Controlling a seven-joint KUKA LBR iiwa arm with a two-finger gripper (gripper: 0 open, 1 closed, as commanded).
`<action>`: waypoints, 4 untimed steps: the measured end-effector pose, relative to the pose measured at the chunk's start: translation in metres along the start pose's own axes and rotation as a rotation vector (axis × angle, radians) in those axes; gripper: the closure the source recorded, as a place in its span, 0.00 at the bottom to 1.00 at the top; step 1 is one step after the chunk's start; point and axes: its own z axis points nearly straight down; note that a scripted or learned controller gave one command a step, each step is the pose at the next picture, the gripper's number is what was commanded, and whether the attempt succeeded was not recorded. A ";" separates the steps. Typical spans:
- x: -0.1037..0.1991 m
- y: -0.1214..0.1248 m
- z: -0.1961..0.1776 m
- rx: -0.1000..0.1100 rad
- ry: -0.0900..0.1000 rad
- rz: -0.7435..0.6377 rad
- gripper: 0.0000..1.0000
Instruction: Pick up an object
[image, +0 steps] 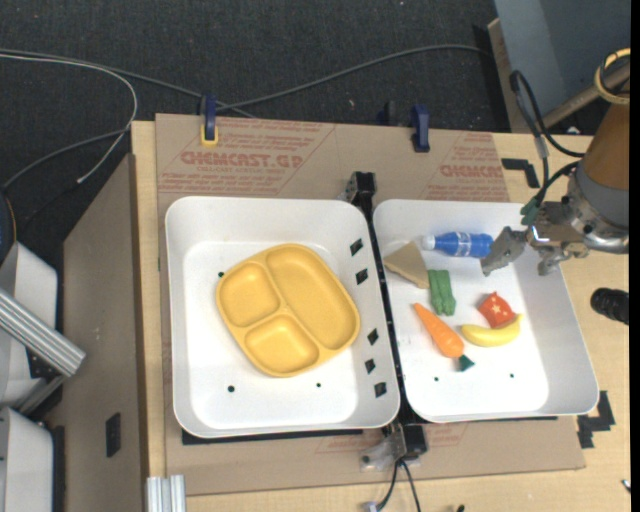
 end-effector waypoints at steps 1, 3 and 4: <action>0.000 0.002 -0.006 -0.012 -0.002 -0.003 0.00; 0.007 -0.002 0.102 -0.006 0.000 -0.001 0.00; 0.016 -0.005 0.161 -0.006 0.000 -0.002 0.00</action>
